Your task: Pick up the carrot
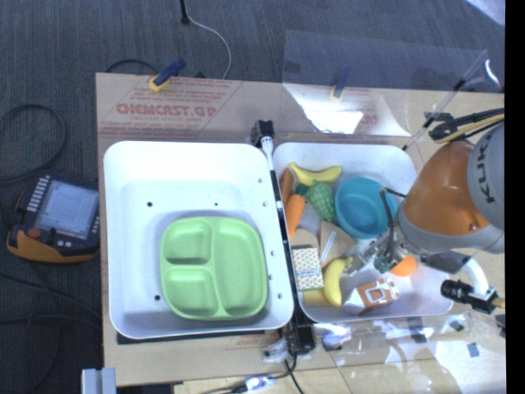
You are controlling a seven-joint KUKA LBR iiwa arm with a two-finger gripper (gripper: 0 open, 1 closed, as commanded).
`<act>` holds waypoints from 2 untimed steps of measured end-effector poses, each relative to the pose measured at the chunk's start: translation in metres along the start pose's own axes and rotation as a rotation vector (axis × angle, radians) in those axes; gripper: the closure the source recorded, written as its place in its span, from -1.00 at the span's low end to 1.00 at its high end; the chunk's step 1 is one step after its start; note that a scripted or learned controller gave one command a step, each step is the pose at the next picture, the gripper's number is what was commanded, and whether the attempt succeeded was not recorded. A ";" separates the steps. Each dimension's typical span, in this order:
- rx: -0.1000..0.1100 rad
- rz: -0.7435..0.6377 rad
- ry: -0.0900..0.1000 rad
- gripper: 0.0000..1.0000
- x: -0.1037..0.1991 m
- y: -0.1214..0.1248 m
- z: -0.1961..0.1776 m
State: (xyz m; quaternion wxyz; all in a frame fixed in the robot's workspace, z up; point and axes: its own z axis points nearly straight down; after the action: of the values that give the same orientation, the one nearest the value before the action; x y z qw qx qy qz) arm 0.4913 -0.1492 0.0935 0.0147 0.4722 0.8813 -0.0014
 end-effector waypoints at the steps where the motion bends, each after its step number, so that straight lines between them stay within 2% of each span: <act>1: 0.000 -0.002 0.006 -1.00 0.002 0.001 0.002; 2: 0.002 0.197 0.031 -1.00 -0.086 0.009 0.005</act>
State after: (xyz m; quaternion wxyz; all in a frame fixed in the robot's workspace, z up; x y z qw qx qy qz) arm 0.5467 -0.2154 0.0908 0.0007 0.5566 0.8307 0.0065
